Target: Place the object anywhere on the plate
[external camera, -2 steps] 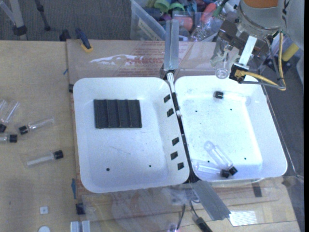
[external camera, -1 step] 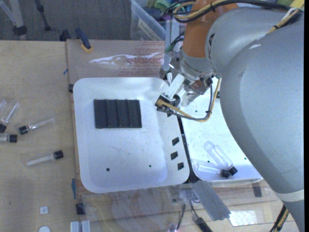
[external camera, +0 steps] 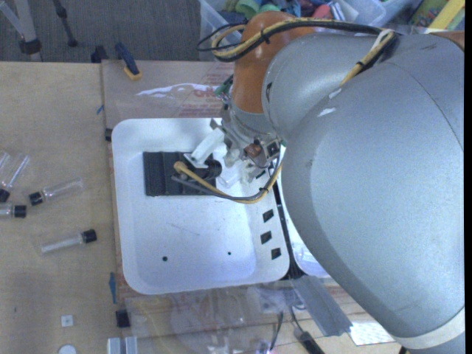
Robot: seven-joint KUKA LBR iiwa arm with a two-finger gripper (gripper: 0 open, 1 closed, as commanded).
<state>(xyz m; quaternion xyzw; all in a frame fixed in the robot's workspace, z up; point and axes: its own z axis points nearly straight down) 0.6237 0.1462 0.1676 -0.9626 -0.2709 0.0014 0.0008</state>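
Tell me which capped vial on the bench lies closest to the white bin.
The lowest vial, black cap at its right end; the others lie higher and farther left.

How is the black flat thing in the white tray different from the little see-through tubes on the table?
The black plate is dark and solid; the clear tubes are see-through with black caps. The plate is a flat rectangle; the tubes are thin and round. The plate lies inside the white bin; the tubes lie outside it on the bench. Both are lying flat.
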